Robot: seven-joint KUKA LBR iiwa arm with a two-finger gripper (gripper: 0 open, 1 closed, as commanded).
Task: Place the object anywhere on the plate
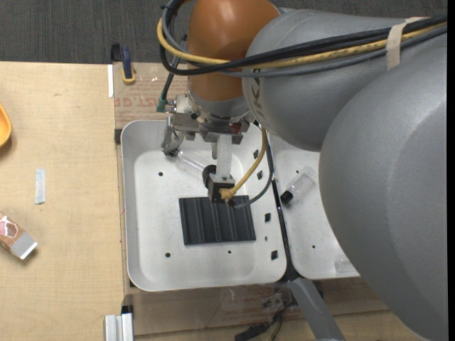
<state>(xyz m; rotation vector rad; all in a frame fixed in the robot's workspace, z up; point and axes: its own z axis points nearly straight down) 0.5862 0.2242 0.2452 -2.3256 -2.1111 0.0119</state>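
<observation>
Gripper (173, 145) sits low over the far-left corner of the left bin (142, 261) (far = top of view), under the orange wrist band. Open or closed: cannot tell from this angle. A clear glassy piece (189, 161) lies on the bin floor just beside it, slanting toward the bin's centre. Whether the two touch cannot be resolved.

Black ribbed plate (217, 220): flat on the left bin's floor, a little right of centre. Ribs run far to near, and the long edges are roughly parallel to the near rim. Its far edge is partly overlapped in view by the arm's own hardware.

Room around the plate:
- Left: a wide stretch of open white floor between its left edge and the left wall.
- Near: a narrower strip before the near rim.
- Right: its right edge is close to the bin's right wall, the tightest margin.

Small clear vial with black cap (296, 188): on its side in the right bin (313, 254), near that bin's left wall toward the far end. It is well apart from the plate, with both bins' adjoining walls between them. The arm's grey body covers most of the right bin.

Tan bench top (64, 119) left of the bins carries three things:
- a pale strip (40, 187);
- a red-and-white wrapped item (15, 237) near its left edge;
- an orange object (3, 128), cut off by that edge.

A blue clamp (126, 64) sits at the far edge.
</observation>
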